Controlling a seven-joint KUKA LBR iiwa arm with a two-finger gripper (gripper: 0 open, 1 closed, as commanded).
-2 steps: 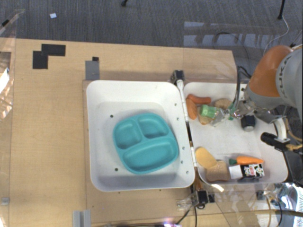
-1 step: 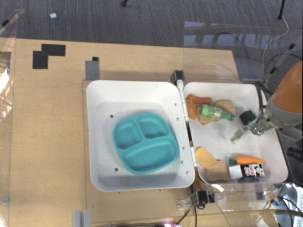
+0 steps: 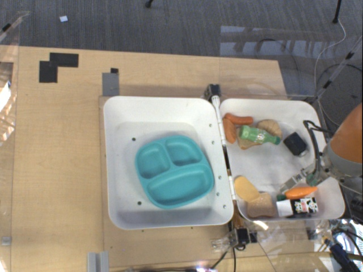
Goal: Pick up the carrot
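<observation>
Nearest, along the front wall of the right bin, a small white carton with black print lies on its side. A brown lumpy piece like bread touches its left end, and a flat yellow-orange piece lies just behind that, close to the wall between the bins.

The carrot lies almost level in the front right part of the right bin, just behind the carton and touching or nearly touching its top edge. The gripper is right over the carrot's back side, reaching in from the right under the arm's orange band. Whether it is wide or narrow cannot be told, nor whether it has any hold on the carrot

The left bin holds a teal divided plate, set at a slant near the bin's middle.

Farther back in the right bin, a black block sits near the right wall. To its left, a green bottle lies across a tan lump. Two reddish sausages are at the back left corner, one lying along the back and one pointing forward beside the dividing wall.

Behind the bins, a black clamp stands where they meet, and black tape marks sit on the wooden bench, with grey carpet beyond
</observation>
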